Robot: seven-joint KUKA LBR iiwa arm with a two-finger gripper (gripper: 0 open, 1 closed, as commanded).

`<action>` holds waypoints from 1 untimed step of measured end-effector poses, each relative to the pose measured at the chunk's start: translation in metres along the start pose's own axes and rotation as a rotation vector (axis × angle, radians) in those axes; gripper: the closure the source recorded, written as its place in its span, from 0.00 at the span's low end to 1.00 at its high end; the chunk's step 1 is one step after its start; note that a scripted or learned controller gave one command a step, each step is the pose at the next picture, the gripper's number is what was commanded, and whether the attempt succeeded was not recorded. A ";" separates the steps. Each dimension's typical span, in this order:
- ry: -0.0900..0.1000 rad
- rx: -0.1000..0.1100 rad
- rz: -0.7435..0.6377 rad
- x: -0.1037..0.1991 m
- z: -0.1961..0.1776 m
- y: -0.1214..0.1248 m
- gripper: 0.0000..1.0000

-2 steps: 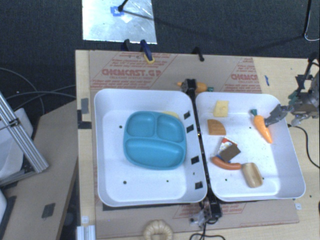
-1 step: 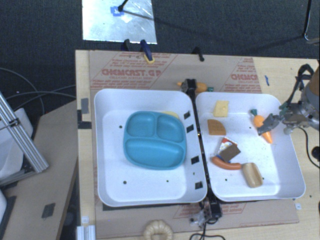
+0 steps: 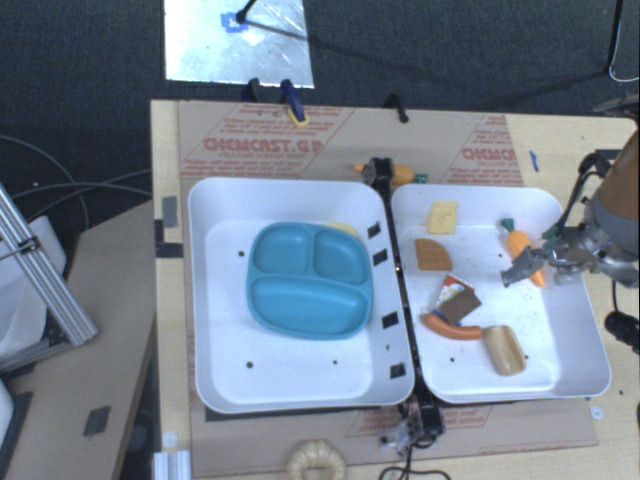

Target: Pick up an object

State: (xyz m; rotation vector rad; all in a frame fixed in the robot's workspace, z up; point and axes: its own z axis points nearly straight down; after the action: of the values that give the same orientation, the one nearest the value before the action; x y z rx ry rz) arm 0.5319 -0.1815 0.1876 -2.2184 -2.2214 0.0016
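— Orange against white plastic: a small carrot (image 3: 518, 241) lies near the far right corner of the right bin (image 3: 590, 368), and the gripper (image 3: 525, 268) hangs just beside it, reaching in from the right on the grey arm (image 3: 610, 218). Is anything picked up yet?

— Not from where I sit at the controls. I see nothing between the fingers, and whether they are spread or closed I cannot tell (the view is too small and slanted).

— What else is within reach?

— A yellow cheese square (image 3: 442, 217), a brown toast slice (image 3: 432, 255), a hot dog (image 3: 453, 327) and a bread roll (image 3: 505, 350), all in that bin. The left bin (image 3: 215, 368) holds a blue divided plate (image 3: 308, 278).

— So how far along?

— My reading: approach made, with the grasp and the lift both left to do.
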 end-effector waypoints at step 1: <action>0.001 0.001 0.000 0.007 0.047 -0.006 0.00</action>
State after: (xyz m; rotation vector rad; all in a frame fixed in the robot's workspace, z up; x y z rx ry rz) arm 0.5260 -0.1739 0.1407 -2.2171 -2.2205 0.0018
